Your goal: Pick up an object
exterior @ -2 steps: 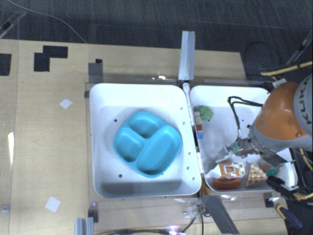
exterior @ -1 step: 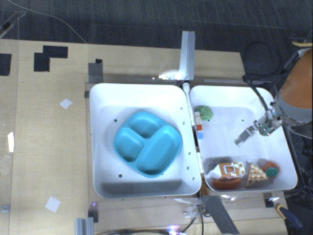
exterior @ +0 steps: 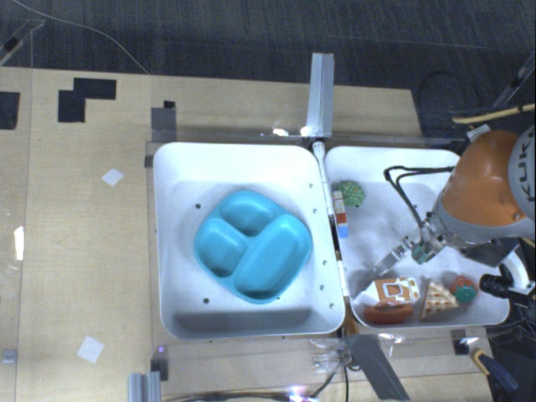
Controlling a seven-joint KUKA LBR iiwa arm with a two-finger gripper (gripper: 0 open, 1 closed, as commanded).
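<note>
In the right bin [exterior: 381, 170], several small toy foods lie along the near wall: an orange and white box-like piece [exterior: 396, 291] on a reddish-brown piece [exterior: 387, 311], a triangular pizza-like slice [exterior: 437, 300] and a red and green piece [exterior: 465, 291]. A green broccoli-like piece [exterior: 352, 193] sits at the far left of that bin. A small red, white and blue item [exterior: 339, 210] lies against the divider. My gripper [exterior: 385, 264] reaches down and left from the orange wrist, its tip low over the bin floor just above the orange and white piece. Nothing shows in its grasp.
The left bin [exterior: 180, 182] holds a blue three-compartment plate [exterior: 251, 245]. A metal post [exterior: 321, 95] stands behind the bins at the divider. Black cables [exterior: 410, 191] loop off the wrist over the right bin. Dark marks lie on the wooden bench at the far left.
</note>
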